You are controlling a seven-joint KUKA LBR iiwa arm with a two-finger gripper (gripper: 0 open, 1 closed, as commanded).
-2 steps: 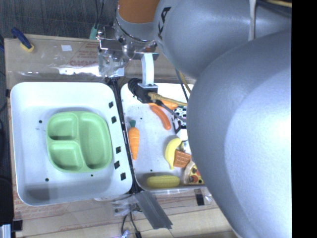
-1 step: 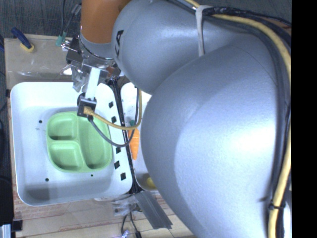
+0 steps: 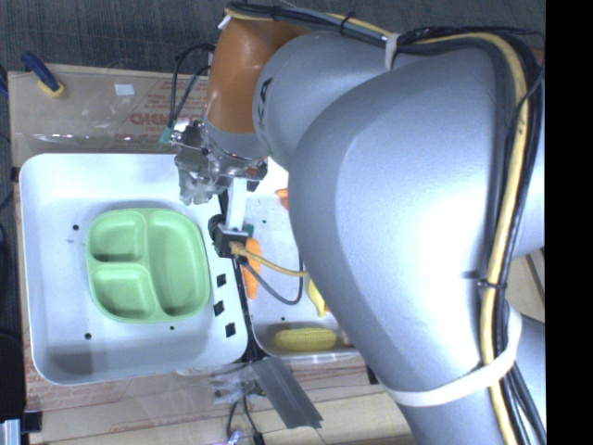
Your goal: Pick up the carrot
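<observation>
The left shallow white bin (image 3: 51, 202) holds a light-green plastic plate (image 3: 148, 262) with three compartments, lying flat. The right white bin (image 3: 274, 239) is mostly hidden under the grey arm; a yellow corn cob (image 3: 301, 339) lies at its near end. The orange carrot (image 3: 250, 281) shows as a thin, tapering sliver in the right bin, just beside the wall between the bins. The gripper (image 3: 197, 184) hangs over the left bin's far right corner; whether it is apart or together cannot be told.

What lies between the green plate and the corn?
In the camera view, the stretch between the plate and the corn holds the white bin walls where the two bins meet, with a few small black marks. I see nothing loose there.
</observation>
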